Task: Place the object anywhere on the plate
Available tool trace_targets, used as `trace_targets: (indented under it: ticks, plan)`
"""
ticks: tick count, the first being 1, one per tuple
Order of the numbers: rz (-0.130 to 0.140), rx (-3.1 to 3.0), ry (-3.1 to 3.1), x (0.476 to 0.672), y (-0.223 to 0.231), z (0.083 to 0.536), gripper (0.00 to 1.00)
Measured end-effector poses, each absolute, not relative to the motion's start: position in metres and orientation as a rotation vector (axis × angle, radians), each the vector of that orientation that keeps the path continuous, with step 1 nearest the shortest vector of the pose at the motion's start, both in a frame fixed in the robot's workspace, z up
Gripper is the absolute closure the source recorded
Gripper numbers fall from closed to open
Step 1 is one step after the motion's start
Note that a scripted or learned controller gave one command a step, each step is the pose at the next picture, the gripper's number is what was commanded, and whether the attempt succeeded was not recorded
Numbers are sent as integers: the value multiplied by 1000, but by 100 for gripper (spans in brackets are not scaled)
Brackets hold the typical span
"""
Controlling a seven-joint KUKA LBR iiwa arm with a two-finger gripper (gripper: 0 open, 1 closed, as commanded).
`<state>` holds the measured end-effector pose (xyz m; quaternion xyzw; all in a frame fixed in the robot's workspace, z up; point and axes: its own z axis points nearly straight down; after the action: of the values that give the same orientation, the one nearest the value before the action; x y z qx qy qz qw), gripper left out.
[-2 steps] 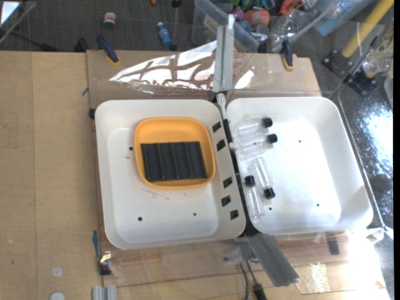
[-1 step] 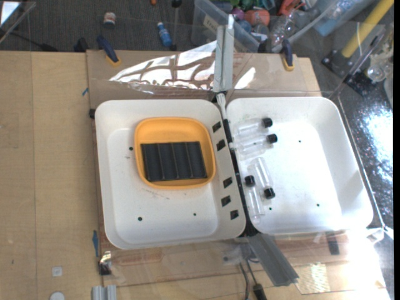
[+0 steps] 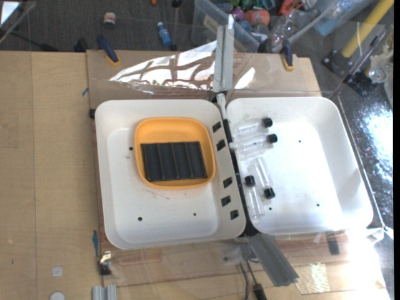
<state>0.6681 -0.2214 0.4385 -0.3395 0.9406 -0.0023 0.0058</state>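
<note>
The orange plate (image 3: 145, 136) sits in the left bin (image 3: 162, 220), toward that bin's far side and a little right of its middle. On the plate lies a black ridged block (image 3: 174, 161), flat, with its ribs running near to far. It covers most of the plate's floor and stays within the raised orange rim on all sides.

The right bin (image 3: 312, 167) touches the left bin along a shared edge, where a row of small black clips (image 3: 220, 145) runs near to far. Four clear vials with black caps lie on their sides in this bin, all close to its left wall. The far vial (image 3: 251, 129) and the second vial (image 3: 253, 145) lie roughly left to right, one just behind the other, with their caps pointing right. Nearer, the third vial (image 3: 253, 195) and the fourth vial (image 3: 262, 175) lie roughly near to far, side by side. One has its cap at the far end and the other at the near end. All four are well apart from the plate, across the divide.

Both bins rest on a wooden bench (image 3: 44, 167). Beyond the bench's far edge stands a clear tub (image 3: 212, 8) of coloured toys.
</note>
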Motion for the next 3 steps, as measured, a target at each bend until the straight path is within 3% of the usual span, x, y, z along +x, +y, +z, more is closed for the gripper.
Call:
trace_targets:
  ticks: [3]
  plan:
    - [-9, -2141, 2287, 668, -222, 438, 100]
